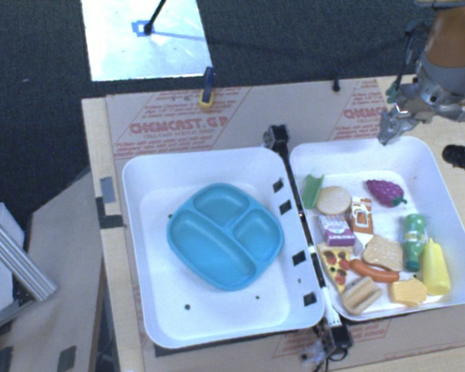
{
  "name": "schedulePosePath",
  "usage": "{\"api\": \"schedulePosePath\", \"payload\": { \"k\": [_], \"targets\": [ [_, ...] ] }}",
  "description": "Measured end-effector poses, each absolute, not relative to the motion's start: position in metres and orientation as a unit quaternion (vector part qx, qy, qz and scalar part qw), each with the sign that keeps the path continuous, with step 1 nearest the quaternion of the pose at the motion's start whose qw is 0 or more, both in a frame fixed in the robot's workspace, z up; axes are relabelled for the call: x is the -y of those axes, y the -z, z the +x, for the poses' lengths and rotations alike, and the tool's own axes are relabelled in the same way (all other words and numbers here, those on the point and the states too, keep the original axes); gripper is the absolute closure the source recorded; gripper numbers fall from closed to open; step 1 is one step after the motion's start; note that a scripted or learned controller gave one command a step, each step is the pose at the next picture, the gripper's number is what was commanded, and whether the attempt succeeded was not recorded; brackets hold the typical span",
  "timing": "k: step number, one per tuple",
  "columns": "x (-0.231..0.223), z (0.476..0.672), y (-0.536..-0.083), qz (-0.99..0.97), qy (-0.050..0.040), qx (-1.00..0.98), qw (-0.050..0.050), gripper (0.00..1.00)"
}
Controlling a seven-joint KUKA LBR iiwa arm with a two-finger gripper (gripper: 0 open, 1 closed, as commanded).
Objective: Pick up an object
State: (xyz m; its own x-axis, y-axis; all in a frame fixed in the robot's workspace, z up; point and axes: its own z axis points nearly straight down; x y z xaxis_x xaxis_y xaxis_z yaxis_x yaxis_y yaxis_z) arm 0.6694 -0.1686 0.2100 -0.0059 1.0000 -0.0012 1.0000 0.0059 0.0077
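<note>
Gripper position: the gripper (394, 125) hangs over the far edge of the right bin (446, 190), near its far right corner, above the rim rather than over the contents.
Gripper state: cannot be judged; the tip is small and blurred here. Nothing is seen held in it.
Arm: enters from the right, with the orange band (454, 35) above the wrist.
Candidate objects: all lie in the right bin. The purple grapes (386, 191) are the nearest item to the gripper.
Direction to target: the grapes lie toward the near side of the bin from the gripper, almost straight below it in the picture, slightly left.
Long axis of target: the bunch runs roughly left to right, tapering toward the right.
Other items: a round bun (333, 201) and a green leaf (310, 189) lie left of the grapes; a green bottle (415, 241) and a yellow bottle (434, 266) stand nearer the front right, both with long axes running front to back.
Left bin: the left bin (153, 257) holds a blue divided plate (224, 235), well apart from the gripper.
Judgement: the coming move likely needs travel inward over the bin, then descent; the grapes offer the shortest path.
</note>
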Motion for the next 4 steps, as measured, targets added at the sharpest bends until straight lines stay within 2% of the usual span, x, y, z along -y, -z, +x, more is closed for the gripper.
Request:
{"api": "schedulePosePath", "payload": {
  "k": [1, 2, 3, 4],
  "targets": [
    [0.169, 0.671, -0.226, 0.705, -0.0014, -0.709, 0.002, 1.00],
    [0.126, 0.642, -0.215, 0.705, 0.0000, -0.710, -0.001, 1.00],
    [0.080, 0.602, -0.219, 0.705, -0.0003, -0.710, -0.001, 1.00],
    [0.046, 0.584, -0.217, 0.705, -0.0002, -0.710, -0.001, 1.00]
  ]
}}
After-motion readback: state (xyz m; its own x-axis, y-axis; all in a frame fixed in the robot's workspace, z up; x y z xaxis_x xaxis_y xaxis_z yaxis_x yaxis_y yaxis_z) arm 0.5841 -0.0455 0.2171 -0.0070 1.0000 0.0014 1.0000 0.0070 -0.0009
